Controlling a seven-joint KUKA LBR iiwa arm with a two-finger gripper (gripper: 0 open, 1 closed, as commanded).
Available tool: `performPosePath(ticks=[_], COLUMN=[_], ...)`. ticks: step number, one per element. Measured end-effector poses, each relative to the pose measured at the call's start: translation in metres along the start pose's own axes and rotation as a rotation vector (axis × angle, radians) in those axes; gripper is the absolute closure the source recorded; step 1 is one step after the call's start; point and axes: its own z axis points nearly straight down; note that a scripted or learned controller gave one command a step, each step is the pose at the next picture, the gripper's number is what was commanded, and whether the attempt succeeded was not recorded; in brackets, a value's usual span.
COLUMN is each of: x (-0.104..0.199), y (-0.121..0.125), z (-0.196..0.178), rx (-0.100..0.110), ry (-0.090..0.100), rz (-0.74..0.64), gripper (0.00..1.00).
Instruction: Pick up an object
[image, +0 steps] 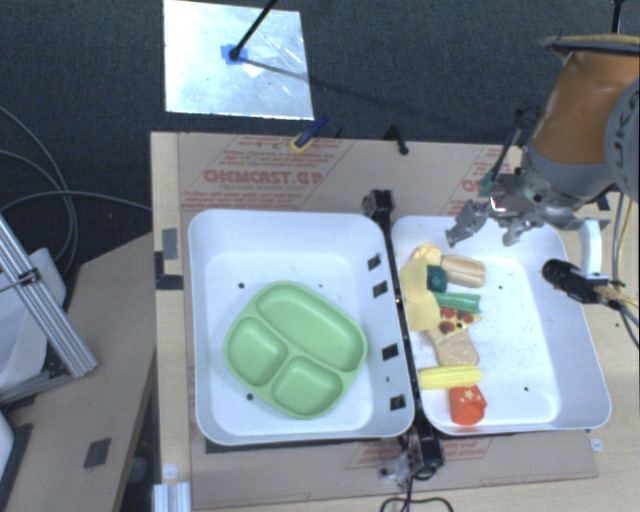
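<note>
The right bin (560, 370) holds a heap of toy food along its left side. In it lie a tan bread roll (463, 268), a teal piece (437, 279), a green stick (460, 300), a pale yellow piece (419, 297), a pizza slice (456, 321), a toast slice (457, 349), a corn cob (450, 377) and a red piece (467, 404). My gripper (487, 230) hangs over the bin's far edge, up and right of the bread roll. It is open, with nothing between its fingers.
The left bin (250, 240) holds a green divided plate (295, 348). A black clip strip (388, 300) runs along the seam between the bins. A black cylinder (568, 279) juts over the right bin's far right corner. A shiny sheet (238, 60) lies beyond the bench.
</note>
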Motion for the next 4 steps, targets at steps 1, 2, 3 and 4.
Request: performPosePath(ticks=[1, 2, 3, 4], x=[-0.007, -0.017, 0.059, 0.054], y=[-0.028, -0.062, -0.018, -0.02], z=[0.112, 0.135, 0.052, 0.046], rx=[0.012, 0.002, -0.011, -0.004], ry=[0.001, 0.0, 0.003, 0.001], rz=[0.003, 0.005, -0.009, -0.001], gripper=[0.0, 0.0, 0.0, 1.0])
